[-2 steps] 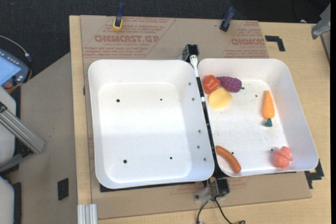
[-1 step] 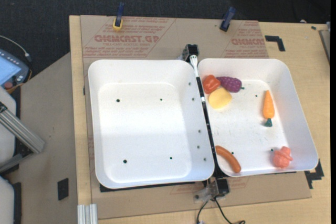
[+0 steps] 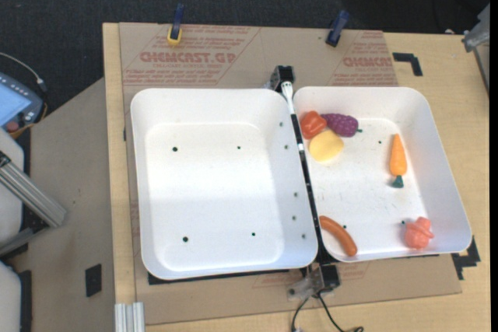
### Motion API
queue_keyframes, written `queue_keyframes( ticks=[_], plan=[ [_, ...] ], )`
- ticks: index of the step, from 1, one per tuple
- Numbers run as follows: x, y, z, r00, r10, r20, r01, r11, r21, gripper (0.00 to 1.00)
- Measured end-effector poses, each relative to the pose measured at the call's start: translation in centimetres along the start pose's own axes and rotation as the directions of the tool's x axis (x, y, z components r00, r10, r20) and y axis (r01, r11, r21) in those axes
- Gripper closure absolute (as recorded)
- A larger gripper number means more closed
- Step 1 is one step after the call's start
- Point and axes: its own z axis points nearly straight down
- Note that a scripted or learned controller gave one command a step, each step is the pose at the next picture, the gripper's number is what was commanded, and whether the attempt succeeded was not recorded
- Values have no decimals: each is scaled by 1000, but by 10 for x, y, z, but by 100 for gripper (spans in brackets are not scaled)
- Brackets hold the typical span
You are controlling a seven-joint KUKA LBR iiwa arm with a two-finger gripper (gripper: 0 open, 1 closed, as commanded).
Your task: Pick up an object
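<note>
The right bin (image 3: pixel 436 132) holds several toy foods. A red-orange pepper (image 3: pixel 312 123), a purple grape bunch (image 3: pixel 341 123) and a yellow lemon (image 3: pixel 326 146) cluster at its far left corner. An orange carrot (image 3: pixel 398 156) lies lengthwise toward the right wall. A sausage (image 3: pixel 338 235) rests by the near left corner, and a pink-red piece (image 3: pixel 418 232) sits at the near right corner.
The left bin (image 3: pixel 156 167) stands beside the right one, their rims touching along the middle. Both rest on a brown cardboard sheet (image 3: pixel 233 50) held by two clamps (image 3: pixel 177 26) at the far edge. Cables (image 3: pixel 311 299) trail off the front edge.
</note>
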Motion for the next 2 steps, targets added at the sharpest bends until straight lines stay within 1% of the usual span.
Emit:
queue_keyframes(
  ticks=[1,2],
  plan=[
    [0,1,-11,1000,0,2,0,1000,-6,100],
    [0,1,-11,1000,0,2,0,1000,-5,0]
  ],
)
